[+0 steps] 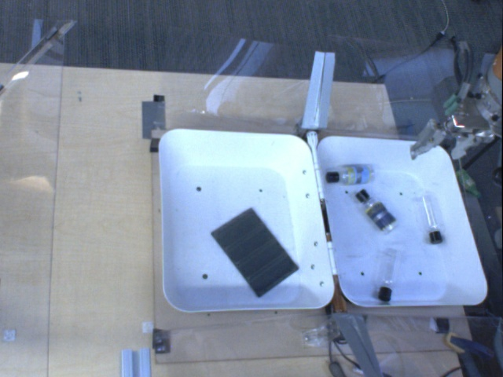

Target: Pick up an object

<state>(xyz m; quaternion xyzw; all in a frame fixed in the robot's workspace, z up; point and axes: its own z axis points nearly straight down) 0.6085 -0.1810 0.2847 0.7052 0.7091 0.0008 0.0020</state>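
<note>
In the right bin point(464, 289) lie several small bottles: a clear one with a blue label and black cap point(350, 176), a short dark one point(378, 212), a thin clear vial with a black cap point(431, 220) and another clear vial point(386, 276) near the front. A dark grey flat rectangular pad point(255, 251) lies tilted in the left bin point(181, 210). My gripper point(440, 134) hangs over the right bin's far right corner, apart from all the bottles, with nothing seen in it.
A metal post point(319, 93) stands behind the seam between the bins. A black bracket point(155, 116) sits at the left bin's far left corner. Cables and arm hardware point(471, 93) crowd the far right. Bare wooden bench point(78, 210) spreads to the left.
</note>
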